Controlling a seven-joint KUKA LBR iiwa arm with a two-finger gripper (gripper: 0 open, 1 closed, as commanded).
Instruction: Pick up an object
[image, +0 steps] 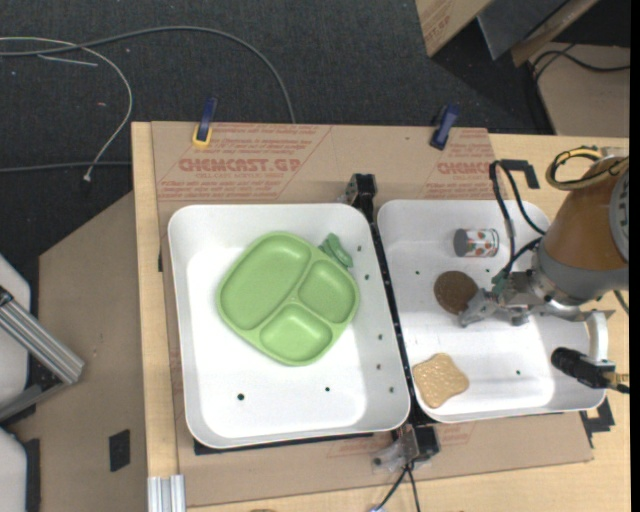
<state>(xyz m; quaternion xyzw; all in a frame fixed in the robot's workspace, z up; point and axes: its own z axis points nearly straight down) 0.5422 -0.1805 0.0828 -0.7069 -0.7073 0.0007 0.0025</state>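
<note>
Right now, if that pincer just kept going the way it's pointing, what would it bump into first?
Probably the brown disc. The pincer points toward the view's left, and its tip is just beside the disc's lower edge. From above, height is hard to judge, so it might graze the disc or slide past toward the bin wall.

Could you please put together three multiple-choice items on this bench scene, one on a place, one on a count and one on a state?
1. Where does the green divided plate lie?
A. in the left bin
B. in the right bin
C. on the cardboard

2. How many compartments does the green divided plate have?
A. two
B. three
C. five

3. How does the small can lie in the right bin?
A. upright
B. on its side
C. on top of the brown disc

Answers: 1 A, the plate rests inside the left bin. 2 B, its ridges mark off three sections. 3 B, its side faces up, apart from the brown disc near the gripper.
</note>
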